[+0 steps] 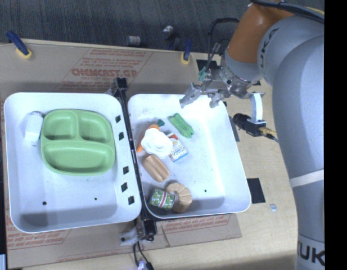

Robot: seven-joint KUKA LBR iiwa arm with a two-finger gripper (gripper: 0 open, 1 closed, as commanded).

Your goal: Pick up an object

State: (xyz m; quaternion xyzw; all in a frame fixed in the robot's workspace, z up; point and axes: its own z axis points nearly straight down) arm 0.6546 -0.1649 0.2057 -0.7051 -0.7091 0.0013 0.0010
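Pincer [202, 96] hovers open and empty above right bin's [232, 167] far corner; toy food [159, 145] not yet picked.

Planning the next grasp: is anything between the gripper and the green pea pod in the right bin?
Nothing visible. The gripper sits over the right bin at its far rim, and the green pea pod lies apart from the other toys, bare floor between.

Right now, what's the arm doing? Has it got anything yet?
Tool at right bin's far edge, nothing seen in it. Green toy just below, untouched. Other toys clustered by the divider, not blocking.
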